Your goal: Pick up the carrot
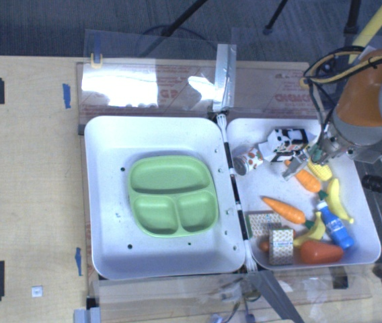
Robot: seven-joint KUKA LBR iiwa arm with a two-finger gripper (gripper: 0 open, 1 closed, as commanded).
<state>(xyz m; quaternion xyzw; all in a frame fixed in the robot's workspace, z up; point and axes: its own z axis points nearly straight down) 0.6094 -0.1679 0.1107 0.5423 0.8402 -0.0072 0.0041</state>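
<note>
The carrot (284, 209), orange with a pointed tip towards the left, lies flat in the middle of the right bin (372, 244). My gripper (300, 167) hangs low over the upper part of that bin, up and to the right of the carrot and apart from it. A shorter orange piece (307, 180) sits right at the gripper's tip, beside a yellow corn-like toy (321, 171). Whether the gripper touches that piece is unclear.
The right bin also holds a black-and-white cow toy (286, 140), a spotted cup (253, 159), a banana (339, 202), a blue bottle (336, 228), a red vegetable (321, 251) and a small box (280, 242). A green divided tray (173, 194) lies in the left bin (103, 200).
</note>
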